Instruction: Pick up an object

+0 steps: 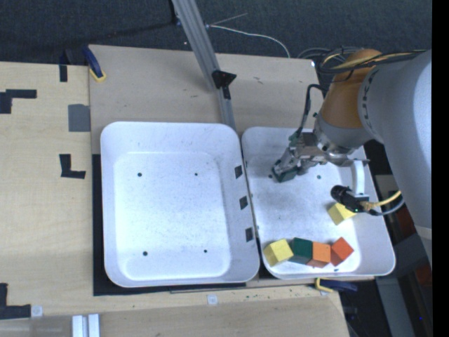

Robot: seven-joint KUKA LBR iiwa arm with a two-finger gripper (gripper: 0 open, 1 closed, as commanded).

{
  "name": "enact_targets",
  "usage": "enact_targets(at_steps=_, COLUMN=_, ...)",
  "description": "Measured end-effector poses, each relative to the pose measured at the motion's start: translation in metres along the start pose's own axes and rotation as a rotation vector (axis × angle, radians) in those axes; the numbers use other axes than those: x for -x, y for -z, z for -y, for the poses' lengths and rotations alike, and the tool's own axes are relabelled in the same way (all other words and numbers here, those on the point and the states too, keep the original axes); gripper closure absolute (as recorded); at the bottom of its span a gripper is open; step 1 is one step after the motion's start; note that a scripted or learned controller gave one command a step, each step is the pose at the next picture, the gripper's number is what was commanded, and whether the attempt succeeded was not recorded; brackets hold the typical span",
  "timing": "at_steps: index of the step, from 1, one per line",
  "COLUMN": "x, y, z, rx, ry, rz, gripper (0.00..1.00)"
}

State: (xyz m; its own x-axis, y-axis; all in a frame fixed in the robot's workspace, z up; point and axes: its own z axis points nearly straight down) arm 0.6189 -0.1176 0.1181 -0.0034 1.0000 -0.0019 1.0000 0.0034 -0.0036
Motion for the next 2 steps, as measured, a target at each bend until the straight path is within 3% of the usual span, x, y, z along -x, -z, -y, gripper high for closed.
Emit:
enact_targets(at_steps=1, x=-0.076, y=0.079, z=-0.023, rx=0.011, ry=0.006, rz=-0.002, gripper=1.00)
enact_targets(at_steps=2, x=-0.158, y=0.089, z=0.043, rx=-0.002, ry=0.006, rz=-0.005, gripper=1.00)
